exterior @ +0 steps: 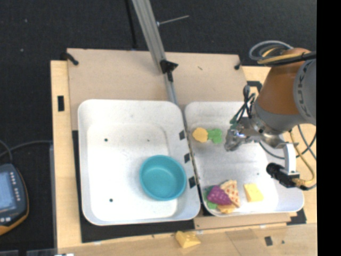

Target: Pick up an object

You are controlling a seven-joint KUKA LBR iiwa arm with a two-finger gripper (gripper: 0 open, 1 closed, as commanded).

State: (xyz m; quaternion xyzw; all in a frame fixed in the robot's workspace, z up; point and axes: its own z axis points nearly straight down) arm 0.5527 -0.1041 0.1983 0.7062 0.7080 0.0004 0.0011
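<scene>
Overhead, a tan bench [117,73] on dark carpet bears two white bins.
Gripper [233,141] hangs over the right bin [277,201], its opening impossible to judge, beside a yellow-and-green toy [206,136]; the left bin [106,137] holds a teal bowl [162,177]. No lettering is readable.

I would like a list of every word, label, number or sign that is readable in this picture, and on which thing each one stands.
"KU": large dark letters, cut off by the picture's edge, on the grey arm above the orange band.
Handheld device at the left edge: its screen shows something, too small and blurred to read.
The white bins, the teal bowl and the toy foods bear no readable text.
</scene>
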